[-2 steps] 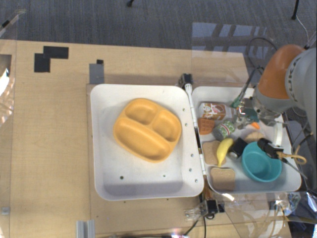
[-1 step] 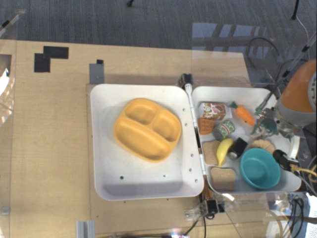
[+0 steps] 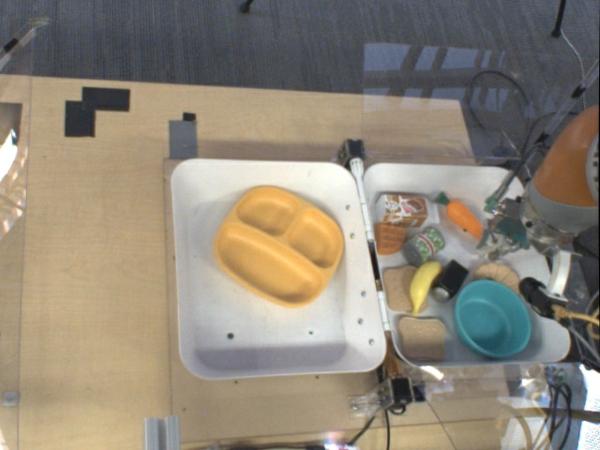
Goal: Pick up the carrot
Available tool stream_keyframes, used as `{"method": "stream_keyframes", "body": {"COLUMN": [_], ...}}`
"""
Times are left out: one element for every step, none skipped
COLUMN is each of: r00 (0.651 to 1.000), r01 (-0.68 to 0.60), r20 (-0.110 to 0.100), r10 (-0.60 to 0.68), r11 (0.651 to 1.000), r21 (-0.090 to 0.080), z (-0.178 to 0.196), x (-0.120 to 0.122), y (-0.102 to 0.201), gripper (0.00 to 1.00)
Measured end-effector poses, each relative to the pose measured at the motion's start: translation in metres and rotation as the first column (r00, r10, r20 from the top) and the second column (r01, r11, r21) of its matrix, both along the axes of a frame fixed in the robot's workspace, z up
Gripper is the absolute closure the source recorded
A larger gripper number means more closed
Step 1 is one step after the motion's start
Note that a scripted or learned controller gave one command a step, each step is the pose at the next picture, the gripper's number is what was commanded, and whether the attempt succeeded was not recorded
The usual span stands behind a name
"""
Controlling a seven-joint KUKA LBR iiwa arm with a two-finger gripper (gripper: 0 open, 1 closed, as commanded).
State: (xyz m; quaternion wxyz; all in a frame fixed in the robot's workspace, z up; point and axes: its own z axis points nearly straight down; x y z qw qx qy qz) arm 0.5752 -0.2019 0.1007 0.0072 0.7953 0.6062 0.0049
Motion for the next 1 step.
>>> {"method": "stream_keyframes", "body": {"r00": [0.967], "r01": [0.255], "r20": [-0.008], "r10": [-0.255], "r11": [0.967], "r21": [0.008], "z": [0.0774], "x": [0.0586], "y": [0.0537], "gripper": [1.00]}}
